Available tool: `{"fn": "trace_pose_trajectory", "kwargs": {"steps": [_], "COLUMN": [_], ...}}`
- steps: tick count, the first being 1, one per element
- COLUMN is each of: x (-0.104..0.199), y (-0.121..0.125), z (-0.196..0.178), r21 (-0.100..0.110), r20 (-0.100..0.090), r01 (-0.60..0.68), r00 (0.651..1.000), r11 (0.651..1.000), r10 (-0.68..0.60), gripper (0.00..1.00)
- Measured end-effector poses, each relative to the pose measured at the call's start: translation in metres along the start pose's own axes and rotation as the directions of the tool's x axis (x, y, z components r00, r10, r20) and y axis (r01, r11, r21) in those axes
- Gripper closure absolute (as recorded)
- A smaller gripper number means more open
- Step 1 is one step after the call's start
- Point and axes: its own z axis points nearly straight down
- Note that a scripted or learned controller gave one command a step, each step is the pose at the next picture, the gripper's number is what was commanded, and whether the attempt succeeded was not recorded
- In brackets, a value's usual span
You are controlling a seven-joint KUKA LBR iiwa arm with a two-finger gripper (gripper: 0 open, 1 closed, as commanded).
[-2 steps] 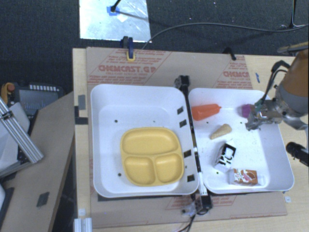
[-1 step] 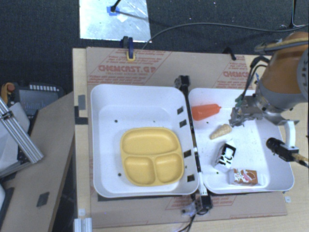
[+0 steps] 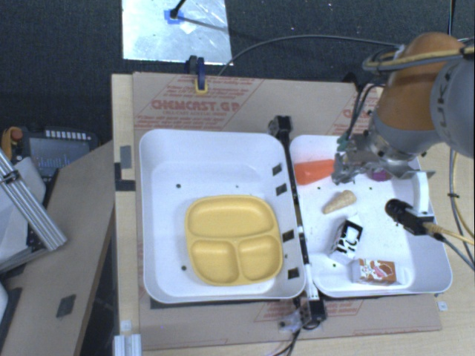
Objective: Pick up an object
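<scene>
so the floor (image 3: 59, 43) here is dark, kind of a speckled carpet look, running across the whole top of the shot and down the left side. There's a shiny silver sheet (image 3: 177, 19) lying flat on it near the top, with a bit of blue tape (image 3: 174, 15) stuck on it. The bench itself is covered with a tan cardboard sheet (image 3: 223, 102) with red print, held at its far edge by a yellow and black clamp (image 3: 198, 75). Off to the left sits a lower beige table (image 3: 74, 221), with an aluminium rail (image 3: 30, 206) lying slantwise on it and a grey control box (image 3: 56, 145) behind it. Lighting's flat, no hard shadows.
</scene>
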Motion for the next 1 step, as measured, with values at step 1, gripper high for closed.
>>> {"fn": "trace_pose_trajectory", "kwargs": {"steps": [1], "x": [0.045], "y": [0.0232], "z": [0.0082], "r21": [0.0], "r20": [0.001], "r01": [-0.001], "r00": [1.0], "r11": [1.0], "r10": [0.001], "gripper": [1.0]}}
